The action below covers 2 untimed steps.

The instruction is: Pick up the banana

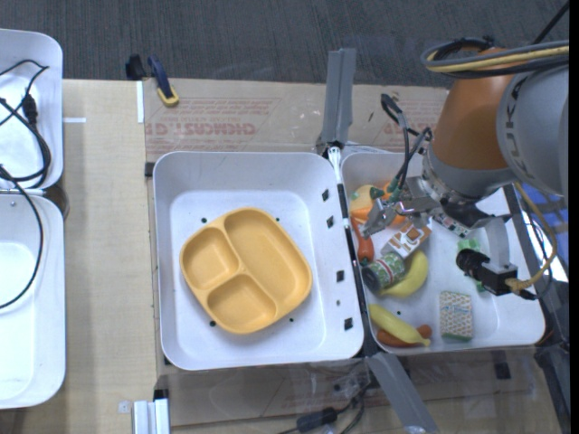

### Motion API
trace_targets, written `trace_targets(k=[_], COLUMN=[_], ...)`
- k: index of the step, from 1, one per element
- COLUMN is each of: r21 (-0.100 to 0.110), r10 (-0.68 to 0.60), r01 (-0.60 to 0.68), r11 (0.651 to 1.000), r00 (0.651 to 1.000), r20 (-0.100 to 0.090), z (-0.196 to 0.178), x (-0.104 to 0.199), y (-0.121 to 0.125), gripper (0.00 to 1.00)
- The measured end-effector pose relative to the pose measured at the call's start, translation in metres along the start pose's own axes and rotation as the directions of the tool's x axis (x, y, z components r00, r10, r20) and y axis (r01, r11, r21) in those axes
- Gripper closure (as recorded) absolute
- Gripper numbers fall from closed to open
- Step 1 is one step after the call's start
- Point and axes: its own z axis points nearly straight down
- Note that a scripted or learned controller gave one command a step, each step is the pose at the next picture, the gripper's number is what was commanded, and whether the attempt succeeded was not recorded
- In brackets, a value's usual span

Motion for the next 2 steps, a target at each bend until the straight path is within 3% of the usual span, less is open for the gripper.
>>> trace_targets(k=[1, 2], r21=[-0.001, -0.001], r10=[-0.111, -0.238], r01=[0.111, 0.238], r11=[0.994, 0.971], r00=[0.994, 0.971], r20=[-0.001, -0.003], z=[0.015, 0.085], x=[-0.047, -0.076], y=[-0.072, -0.050], gripper=[0.00, 0.00])
